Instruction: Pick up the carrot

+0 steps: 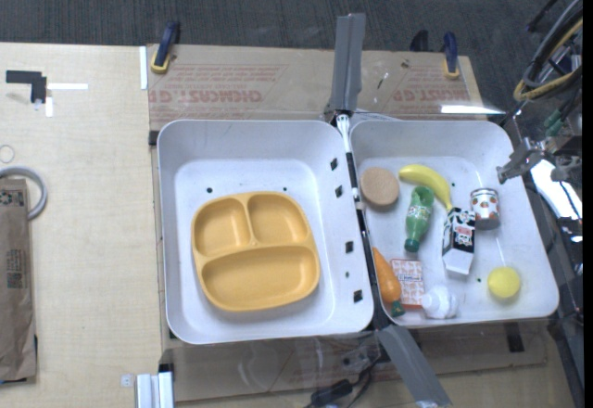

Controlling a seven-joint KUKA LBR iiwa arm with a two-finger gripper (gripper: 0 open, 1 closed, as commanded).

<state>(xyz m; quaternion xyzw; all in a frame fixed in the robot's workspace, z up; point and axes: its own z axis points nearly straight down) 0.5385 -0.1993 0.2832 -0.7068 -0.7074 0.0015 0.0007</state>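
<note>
my claw (519,162) sits at the right edge of the right bin (533,211), over its far right rim, apart from every item inside. the view here is poor: the claw shows as a small grey metal piece against cables, and i cannot tell how it is set.

the carrot (385,279) lies in the right bin against the left wall, near the front corner, orange body angled with its green end toward the front. just beside it on the right lies a small flat packet (408,274) with red print, and a white crumpled item (439,303) rests near the front wall.

further back in the same bin: a round brown bun (379,186), a banana (427,182), a green bottle (418,220) lying flat, a small carton (460,242), a can (484,208) and a yellow lemon (504,283).

the left bin (176,211) holds a yellow divided plate (255,250) with three compartments.
</note>
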